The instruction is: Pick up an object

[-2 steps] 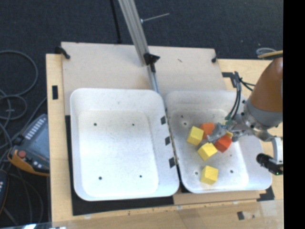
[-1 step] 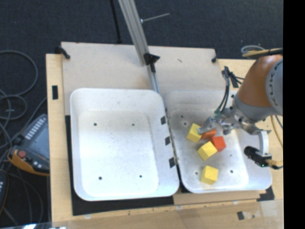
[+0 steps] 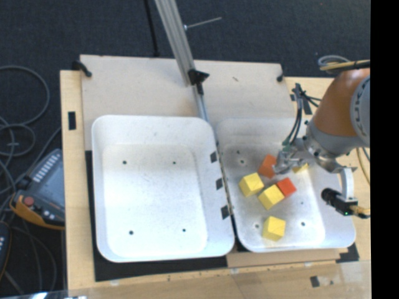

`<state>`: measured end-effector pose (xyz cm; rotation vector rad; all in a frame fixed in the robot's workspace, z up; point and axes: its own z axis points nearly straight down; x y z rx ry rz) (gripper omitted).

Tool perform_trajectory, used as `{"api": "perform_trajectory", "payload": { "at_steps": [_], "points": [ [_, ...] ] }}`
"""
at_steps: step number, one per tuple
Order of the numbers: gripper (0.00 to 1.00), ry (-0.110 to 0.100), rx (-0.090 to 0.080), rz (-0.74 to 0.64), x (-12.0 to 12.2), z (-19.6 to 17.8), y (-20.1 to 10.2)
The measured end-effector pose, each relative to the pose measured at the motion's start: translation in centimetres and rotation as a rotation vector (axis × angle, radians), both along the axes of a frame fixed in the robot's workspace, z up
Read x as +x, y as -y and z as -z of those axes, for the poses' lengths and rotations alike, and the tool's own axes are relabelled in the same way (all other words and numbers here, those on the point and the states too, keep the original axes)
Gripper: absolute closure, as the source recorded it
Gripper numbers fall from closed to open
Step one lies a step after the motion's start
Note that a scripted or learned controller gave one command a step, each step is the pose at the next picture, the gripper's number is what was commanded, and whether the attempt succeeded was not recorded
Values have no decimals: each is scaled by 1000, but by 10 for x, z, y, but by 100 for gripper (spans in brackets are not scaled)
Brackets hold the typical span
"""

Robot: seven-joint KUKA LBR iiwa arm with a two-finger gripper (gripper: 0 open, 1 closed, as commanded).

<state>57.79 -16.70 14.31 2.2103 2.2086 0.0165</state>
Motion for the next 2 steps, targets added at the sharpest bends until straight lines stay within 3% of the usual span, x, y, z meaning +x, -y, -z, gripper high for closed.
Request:
{"api": "perform_trajectory", "payload": {
  "at_steps": [1, 2],
  "points": [
    [100, -14, 1, 3, -41, 46, -35],
    [0, -13, 4, 4, -40, 45, -36]
  ]
}}
